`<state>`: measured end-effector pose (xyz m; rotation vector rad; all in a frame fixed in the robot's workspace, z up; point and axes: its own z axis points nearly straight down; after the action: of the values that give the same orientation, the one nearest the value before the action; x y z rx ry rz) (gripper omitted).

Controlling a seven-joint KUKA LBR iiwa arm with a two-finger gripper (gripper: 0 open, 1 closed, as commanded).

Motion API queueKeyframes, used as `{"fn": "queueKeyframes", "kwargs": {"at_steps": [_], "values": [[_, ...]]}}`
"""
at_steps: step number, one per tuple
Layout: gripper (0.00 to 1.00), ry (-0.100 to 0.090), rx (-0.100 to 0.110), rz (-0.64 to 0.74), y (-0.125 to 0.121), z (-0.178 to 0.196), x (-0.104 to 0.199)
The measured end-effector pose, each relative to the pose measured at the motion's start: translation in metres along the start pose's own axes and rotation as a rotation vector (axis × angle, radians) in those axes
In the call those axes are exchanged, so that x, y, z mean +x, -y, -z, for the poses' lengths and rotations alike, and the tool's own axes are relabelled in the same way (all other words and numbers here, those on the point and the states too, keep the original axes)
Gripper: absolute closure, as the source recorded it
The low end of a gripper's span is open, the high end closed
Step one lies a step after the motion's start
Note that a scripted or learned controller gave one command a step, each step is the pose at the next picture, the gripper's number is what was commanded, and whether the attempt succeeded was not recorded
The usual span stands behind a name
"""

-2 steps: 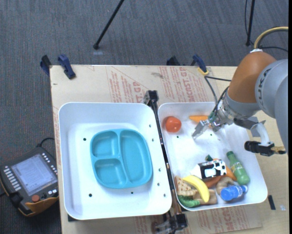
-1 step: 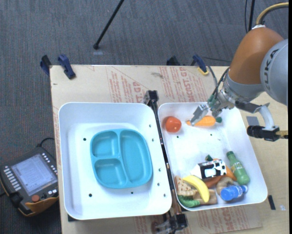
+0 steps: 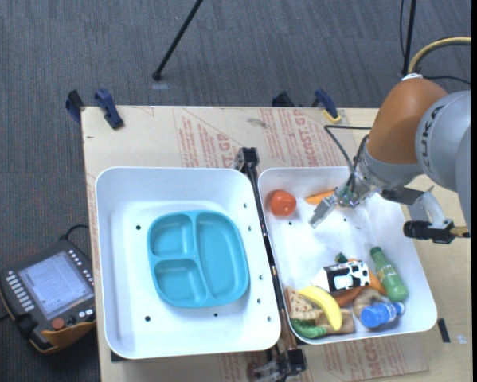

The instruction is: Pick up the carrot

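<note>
The carrot is a small orange taper lying in the upper part of the right bin, pointing toward a red tomato. My gripper reaches down and leftward from the wrist, its tip right at the carrot's thicker end. The view does not settle whether the carrot is touched or held.
A blue divided plate lies in the left bin. The right bin's near corner holds a heap: banana, green bottle, blue bottle, a black-and-white block, crackers and another orange piece. A teach pendant lies on the floor at left.
</note>
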<state>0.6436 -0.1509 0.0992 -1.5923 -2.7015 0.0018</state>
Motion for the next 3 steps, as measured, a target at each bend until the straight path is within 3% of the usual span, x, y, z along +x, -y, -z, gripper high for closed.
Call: {"fn": "queueKeyframes", "kwargs": {"at_steps": [1,2,3], "values": [[0.00,0.006,-0.006,0.134,-0.029,0.075,0.051],[0.00,0.001,0.000,0.143,-0.009,-0.012,0.018],[0.00,0.006,-0.005,0.251,-0.018,0.037,0.040]]}}
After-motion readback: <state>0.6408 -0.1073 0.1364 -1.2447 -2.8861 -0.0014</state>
